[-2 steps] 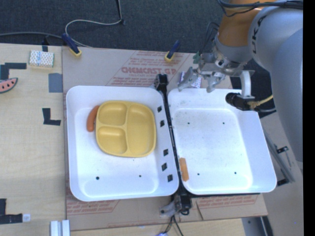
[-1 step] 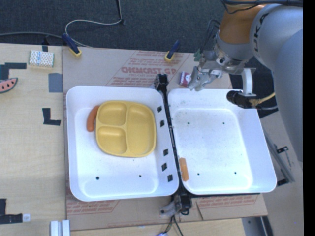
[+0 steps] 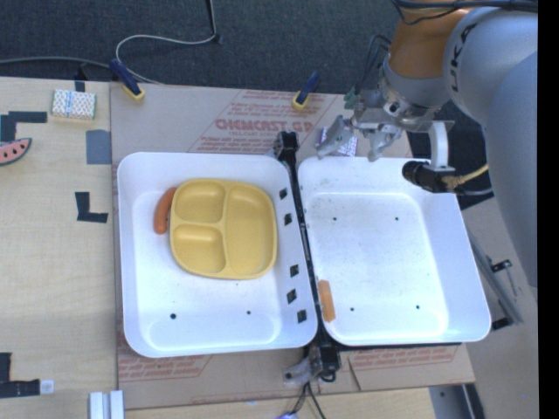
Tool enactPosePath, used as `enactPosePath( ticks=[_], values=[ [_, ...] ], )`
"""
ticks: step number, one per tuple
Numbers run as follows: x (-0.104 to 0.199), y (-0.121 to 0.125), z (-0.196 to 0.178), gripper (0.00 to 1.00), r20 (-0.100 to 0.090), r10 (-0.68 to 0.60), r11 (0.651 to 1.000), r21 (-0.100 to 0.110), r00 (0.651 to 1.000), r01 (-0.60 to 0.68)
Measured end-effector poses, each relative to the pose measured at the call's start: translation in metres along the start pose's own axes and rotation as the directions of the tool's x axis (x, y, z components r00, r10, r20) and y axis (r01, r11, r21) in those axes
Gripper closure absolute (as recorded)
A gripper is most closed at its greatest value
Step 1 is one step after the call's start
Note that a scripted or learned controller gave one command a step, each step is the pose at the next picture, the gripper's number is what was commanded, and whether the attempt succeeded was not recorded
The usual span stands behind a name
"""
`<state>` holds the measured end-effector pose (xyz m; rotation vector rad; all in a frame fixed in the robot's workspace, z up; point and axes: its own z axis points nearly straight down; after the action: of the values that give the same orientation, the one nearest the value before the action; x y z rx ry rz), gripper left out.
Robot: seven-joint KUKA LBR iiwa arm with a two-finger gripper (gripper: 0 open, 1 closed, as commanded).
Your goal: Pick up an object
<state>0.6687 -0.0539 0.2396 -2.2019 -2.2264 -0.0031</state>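
Left bin (image 3: 140, 321): yellow tray (image 3: 223, 228), orange piece (image 3: 162, 211) beside it.
Right bin (image 3: 454, 304): orange piece (image 3: 326, 299), lower left.
Claw (image 3: 354, 144): released, holding nothing, upper right.

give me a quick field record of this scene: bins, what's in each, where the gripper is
left bin: yellow divided plate; orange carrot tucked against the plate's left edge
right bin: small orange piece by its left wall, near the front
gripper: above the right bin's far rim, nothing seen between its fingers
arm: reaches in from the right
bench extras: checkered block and watermelon slice at far left
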Motion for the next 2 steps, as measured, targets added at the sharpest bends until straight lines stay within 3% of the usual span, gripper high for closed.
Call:
enactPosePath(
  ticks=[1, 2],
  values=[
    [0.0638, 0.0000, 0.0569, 0.00, 0.008, 0.009, 1.000, -0.003, 1.000, -0.009],
    [0.0646, -0.0001, 0.0472, 1.00, 0.007, 0.007, 1.000, -0.002, 1.000, -0.007]
  ],
)
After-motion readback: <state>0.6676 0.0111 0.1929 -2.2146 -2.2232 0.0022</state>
